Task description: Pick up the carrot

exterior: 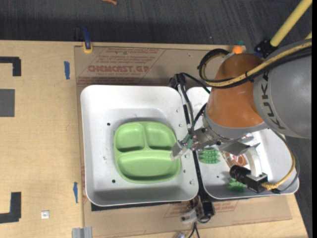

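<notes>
In the right bin, just under the arm's wrist, an orange and pale patch is seen; it is taken to be the carrot, though most of it is hidden and this cannot be confirmed. If it is a toy carrot, it may be expected to be light, stiff and rather smooth, so it would best be taken across its thicker middle, where a tapered body is least likely to slip out. Two green pieces lie beside it in the same bin. The left bin holds a green divided plate, in whose compartments nothing is seen. The gripper is placed over the plate's right edge, near the wall between the bins; whether it is apart or together cannot be told, and nothing is seen held in it.
</notes>
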You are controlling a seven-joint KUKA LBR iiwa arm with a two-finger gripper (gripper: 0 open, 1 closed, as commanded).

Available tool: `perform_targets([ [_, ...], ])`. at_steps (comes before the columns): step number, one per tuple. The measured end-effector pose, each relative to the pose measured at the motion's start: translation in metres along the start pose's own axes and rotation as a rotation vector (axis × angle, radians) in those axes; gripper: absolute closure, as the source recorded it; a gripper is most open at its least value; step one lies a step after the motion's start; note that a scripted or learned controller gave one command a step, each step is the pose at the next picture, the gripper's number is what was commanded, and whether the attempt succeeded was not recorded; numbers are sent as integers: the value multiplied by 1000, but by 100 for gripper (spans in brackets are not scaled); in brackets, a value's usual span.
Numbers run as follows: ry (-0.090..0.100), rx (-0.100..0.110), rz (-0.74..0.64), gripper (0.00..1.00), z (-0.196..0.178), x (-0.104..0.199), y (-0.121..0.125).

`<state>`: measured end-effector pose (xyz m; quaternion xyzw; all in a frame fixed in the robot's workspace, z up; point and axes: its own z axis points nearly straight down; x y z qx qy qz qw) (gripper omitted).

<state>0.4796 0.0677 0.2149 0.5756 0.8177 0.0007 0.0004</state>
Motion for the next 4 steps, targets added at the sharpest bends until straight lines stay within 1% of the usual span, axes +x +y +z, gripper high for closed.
perform_targets([
  [1, -2, -1, -110, 0, 30, -66, 15],
  [2, -2, -1, -435, 0, -56, -127, 8],
  [3, -5, -1, -257, 0, -147, -251, -66],
  [4, 0, 0, -516, 0, -4, -166, -59],
])
